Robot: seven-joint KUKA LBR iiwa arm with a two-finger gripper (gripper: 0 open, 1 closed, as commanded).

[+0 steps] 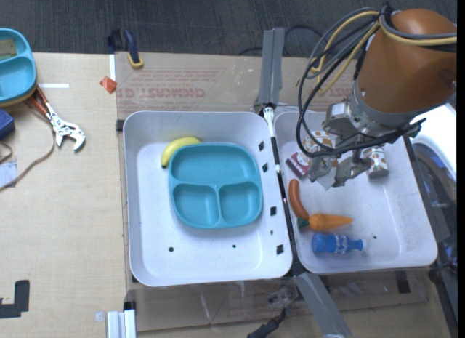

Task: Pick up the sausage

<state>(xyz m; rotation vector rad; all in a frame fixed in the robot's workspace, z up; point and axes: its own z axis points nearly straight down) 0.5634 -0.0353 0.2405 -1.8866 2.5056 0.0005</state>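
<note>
Fingers (318,171) are hanging spread apart over the right bin (414,246), with nothing sitting between them, so the gripper (330,173) is gripping nothing at this moment.

Sweeping across from the left, a light blue tray (11,64) is peeking in at the table's (65,242) edge, and a silver wrench (67,134) is lying just below it. Moving on, the left bin (145,256) is carrying a blue divided plate (216,184) at its middle, and a yellow banana (178,147) is curling against the plate's upper left corner.

Crossing the divider into the right bin, the sausage (296,197) is lying reddish and lengthwise by the bin's left wall, below and left of the gripper and apart from it. An orange carrot (330,221) is resting at the sausage's lower end, pointing right, and a blue bottle (336,243) is lying on its side just beneath the carrot. A small red-and-white packet (299,163) is sitting just above the sausage. Farthest right, the arm's orange band (407,46) is looming over the bin, cables looping off it.
</note>
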